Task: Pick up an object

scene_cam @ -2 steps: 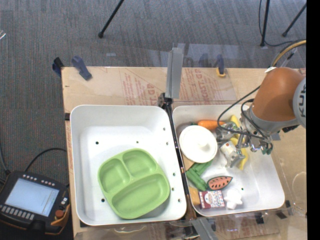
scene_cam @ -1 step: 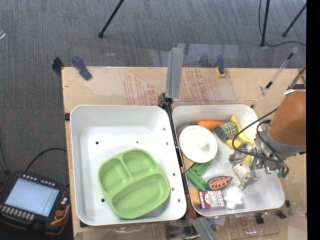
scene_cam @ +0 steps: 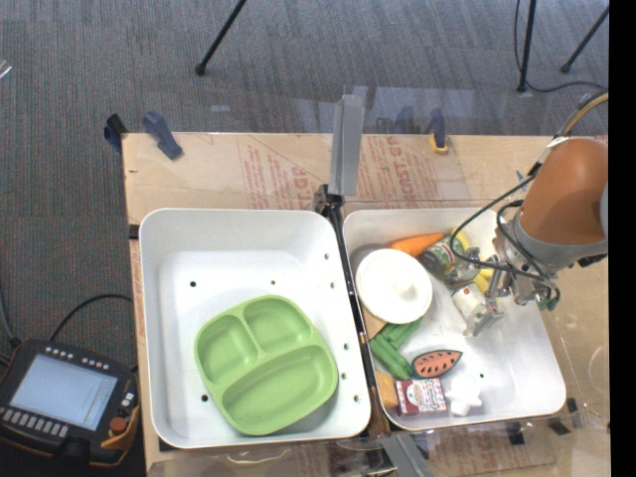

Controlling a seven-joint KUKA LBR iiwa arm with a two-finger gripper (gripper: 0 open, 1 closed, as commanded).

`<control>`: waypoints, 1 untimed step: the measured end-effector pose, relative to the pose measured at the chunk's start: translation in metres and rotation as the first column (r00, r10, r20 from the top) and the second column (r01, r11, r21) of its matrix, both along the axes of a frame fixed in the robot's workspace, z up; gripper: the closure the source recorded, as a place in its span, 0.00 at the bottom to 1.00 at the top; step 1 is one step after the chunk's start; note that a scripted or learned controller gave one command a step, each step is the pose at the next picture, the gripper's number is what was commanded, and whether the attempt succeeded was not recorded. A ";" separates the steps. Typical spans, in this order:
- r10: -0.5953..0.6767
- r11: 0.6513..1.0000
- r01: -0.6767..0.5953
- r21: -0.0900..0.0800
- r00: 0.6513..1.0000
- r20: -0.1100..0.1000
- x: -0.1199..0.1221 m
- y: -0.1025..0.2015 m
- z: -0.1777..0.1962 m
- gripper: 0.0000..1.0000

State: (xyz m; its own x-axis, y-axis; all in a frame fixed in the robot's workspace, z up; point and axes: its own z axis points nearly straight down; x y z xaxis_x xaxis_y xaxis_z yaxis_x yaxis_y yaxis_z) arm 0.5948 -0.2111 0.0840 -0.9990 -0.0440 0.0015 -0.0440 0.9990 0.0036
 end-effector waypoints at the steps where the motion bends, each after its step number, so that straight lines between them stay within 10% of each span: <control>1: 0.062 0.998 -0.062 -0.001 0.998 0.000 0.006 0.001 0.000 0.00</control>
